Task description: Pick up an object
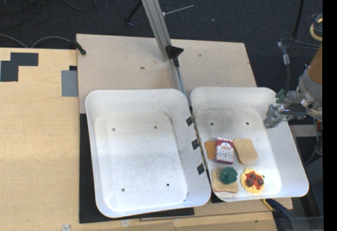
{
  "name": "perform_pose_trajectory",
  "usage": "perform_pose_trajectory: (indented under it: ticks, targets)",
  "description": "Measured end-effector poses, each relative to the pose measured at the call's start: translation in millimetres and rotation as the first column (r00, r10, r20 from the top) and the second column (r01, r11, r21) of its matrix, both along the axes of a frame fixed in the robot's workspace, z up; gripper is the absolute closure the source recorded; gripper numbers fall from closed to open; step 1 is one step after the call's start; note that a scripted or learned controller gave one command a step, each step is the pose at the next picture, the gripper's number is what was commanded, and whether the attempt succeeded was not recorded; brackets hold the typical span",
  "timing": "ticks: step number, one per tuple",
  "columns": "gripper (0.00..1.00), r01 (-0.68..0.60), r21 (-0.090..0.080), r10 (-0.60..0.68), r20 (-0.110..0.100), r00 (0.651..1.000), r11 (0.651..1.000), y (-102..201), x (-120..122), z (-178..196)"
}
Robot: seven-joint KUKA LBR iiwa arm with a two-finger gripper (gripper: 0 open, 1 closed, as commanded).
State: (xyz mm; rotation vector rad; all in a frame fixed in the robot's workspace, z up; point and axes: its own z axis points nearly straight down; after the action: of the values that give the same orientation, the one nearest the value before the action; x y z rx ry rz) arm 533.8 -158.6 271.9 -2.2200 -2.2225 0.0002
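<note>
Red carton (225,151) lies with its long axis running near-to-far in the right bin (284,172). Gripper (275,114) hovers over the bin's right rim; arm cropped, grip state indiscernible.

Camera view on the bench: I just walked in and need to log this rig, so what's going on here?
A grey arm's hand sits over the right rim of the right shallow white bin, holding nothing visible. Several small items cluster in that bin's near part: a red and white carton, a tan bread-like slice, a green lump and a yellow piece with red spots. Nothing picked yet.
</note>
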Motion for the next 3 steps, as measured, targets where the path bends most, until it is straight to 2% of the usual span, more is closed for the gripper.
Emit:
perform_pose_trajectory:
  ticks: [1,2,3]
  targets:
    - [1.00,-0.003,0.001,0.003,-0.002,1.000,1.000,46.1,25.5,-16.3]
    - [1.00,-0.004,0.002,0.004,-0.001,1.000,1.000,104.5,49.1,-22.6]
    - [1.00,-0.003,0.001,0.003,-0.003,1.000,1.000,155.9,58.3,-31.4]
